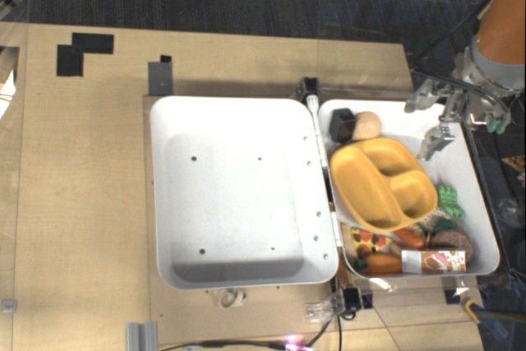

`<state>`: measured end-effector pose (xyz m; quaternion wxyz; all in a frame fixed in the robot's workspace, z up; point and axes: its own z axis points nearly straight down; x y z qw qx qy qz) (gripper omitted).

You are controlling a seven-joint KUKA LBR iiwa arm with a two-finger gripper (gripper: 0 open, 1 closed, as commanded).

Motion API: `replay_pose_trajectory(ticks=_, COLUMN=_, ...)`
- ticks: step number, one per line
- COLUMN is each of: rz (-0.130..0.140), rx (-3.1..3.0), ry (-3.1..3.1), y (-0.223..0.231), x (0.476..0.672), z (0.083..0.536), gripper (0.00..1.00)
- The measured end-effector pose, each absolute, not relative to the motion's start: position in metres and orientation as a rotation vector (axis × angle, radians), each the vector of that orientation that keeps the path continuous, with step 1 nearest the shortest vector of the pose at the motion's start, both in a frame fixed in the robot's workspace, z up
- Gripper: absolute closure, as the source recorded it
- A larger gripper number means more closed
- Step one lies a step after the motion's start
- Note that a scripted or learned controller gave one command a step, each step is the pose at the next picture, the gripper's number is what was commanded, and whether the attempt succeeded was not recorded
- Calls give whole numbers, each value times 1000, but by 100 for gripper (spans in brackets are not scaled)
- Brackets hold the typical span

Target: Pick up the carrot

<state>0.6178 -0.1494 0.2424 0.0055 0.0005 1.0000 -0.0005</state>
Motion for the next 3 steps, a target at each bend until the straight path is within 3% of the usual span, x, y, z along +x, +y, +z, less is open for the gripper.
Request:
replay_pose_trajectory(ticks=1, rz=-7, rx=31, ry=3117, y=-171, x=628, z=116, gripper=0)
replay_pose_trajectory(ticks=2, rz=2, rx=435, ry=3091, y=-174, x=616, z=97, gripper=0)
replay_pose_trajectory(ticks=3, rz=-36, rx=1213, ry=2947, y=-174, x=627, z=99, gripper=0)
